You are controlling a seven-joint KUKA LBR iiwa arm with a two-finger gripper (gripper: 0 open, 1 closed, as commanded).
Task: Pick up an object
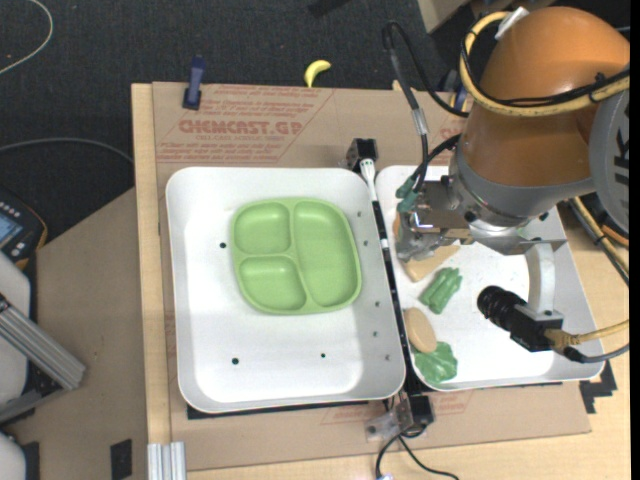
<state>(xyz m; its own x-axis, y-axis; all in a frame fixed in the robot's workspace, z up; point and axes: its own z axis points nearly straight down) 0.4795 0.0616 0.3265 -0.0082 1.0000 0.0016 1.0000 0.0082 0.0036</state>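
My gripper (pixel 413 230) hangs low over the upper left part of the right bin (pixel 480 363), under the arm's big orange band. A tan flat piece (pixel 428 265) lies just below it, partly hidden by the wrist. Further toward the front lie a green toy piece (pixel 440 289), a tan oval piece (pixel 422 332) and another green piece (pixel 437 365) near the bin's front left corner. Whether anything is in the gripper is hidden.
The left bin (pixel 200 348) holds a light green divided plate (pixel 297 255) near its middle. The rim between the two bins (pixel 385 268) runs close to the gripper's left. A small yellow thing (pixel 317 69) and a blue clip (pixel 193 83) lie beyond the bins.
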